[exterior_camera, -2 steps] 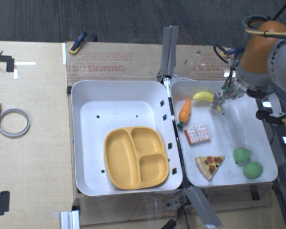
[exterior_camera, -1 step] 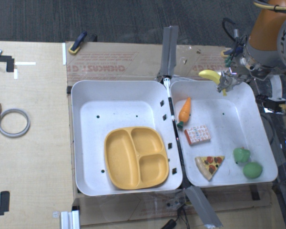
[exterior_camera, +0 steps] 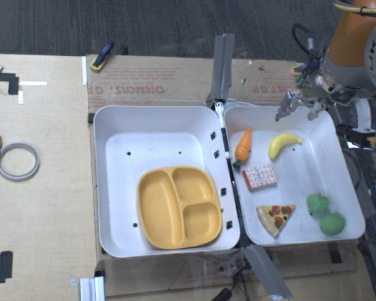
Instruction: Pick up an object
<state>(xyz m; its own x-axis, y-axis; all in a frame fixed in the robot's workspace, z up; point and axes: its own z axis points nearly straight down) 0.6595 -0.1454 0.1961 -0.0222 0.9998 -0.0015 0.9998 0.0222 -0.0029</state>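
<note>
**A:** The fingers of the gripper (exterior_camera: 292,105) — can you read them? From where you sit I cannot tell whether they are spread or closed; they are small and dark against the bin wall.

**B:** Where does it hang?

**A:** Over the far edge of the right bin (exterior_camera: 348,168), near its back wall, with nothing visible between the tips. The arm (exterior_camera: 354,30) comes in from the upper right.

**B:** And what can you pick from?

**A:** In the right bin you have a banana (exterior_camera: 282,145) nearest the gripper, a carrot (exterior_camera: 242,145) by the left wall, a small patterned box (exterior_camera: 259,177), a pizza slice (exterior_camera: 275,217), and two green items (exterior_camera: 324,214) in the near right corner. In the left bin (exterior_camera: 113,168) lies a yellow divided plate (exterior_camera: 178,207).
</note>
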